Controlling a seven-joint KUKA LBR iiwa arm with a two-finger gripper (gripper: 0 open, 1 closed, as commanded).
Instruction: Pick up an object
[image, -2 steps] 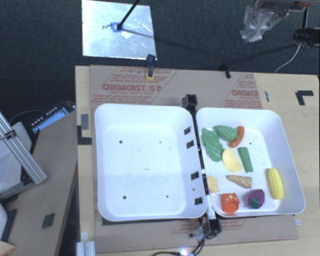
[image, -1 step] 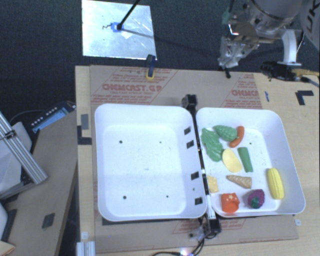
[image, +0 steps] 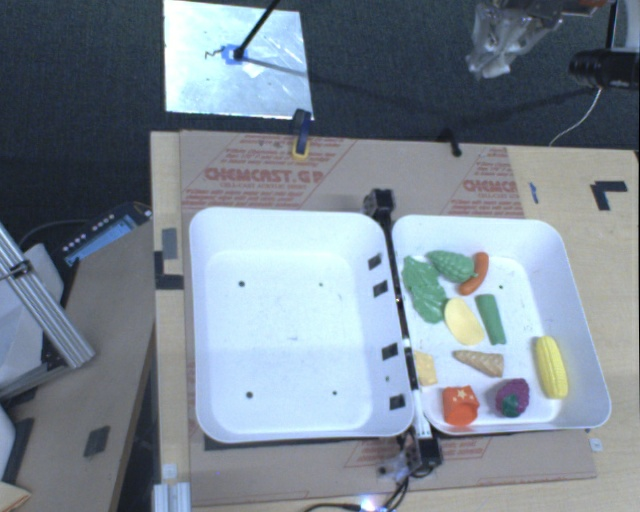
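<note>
The right bin (image: 568, 262) holds several toy foods. Two green leafy pieces (image: 425, 290) (image: 452, 265) lie at its upper left beside an orange carrot (image: 475, 272). In the middle are a green stick (image: 490, 318) and a yellow oval (image: 463, 322). Lower down lie a tan wedge (image: 480, 360), a pale yellow block (image: 426, 369), a red pepper (image: 460, 405), a purple piece (image: 512, 396) and a yellow corn cob (image: 550, 366). My gripper (image: 497, 48) hangs blurred at the top right, high above and beyond the bins, far from every object.
The left bin (image: 200, 300) sits beside the right one, joined by a black hinge strip (image: 400, 320). Both rest on a brown board (image: 330, 170). A shiny plate (image: 238, 60) lies on the dark floor behind. A metal frame (image: 40, 310) stands at the left.
</note>
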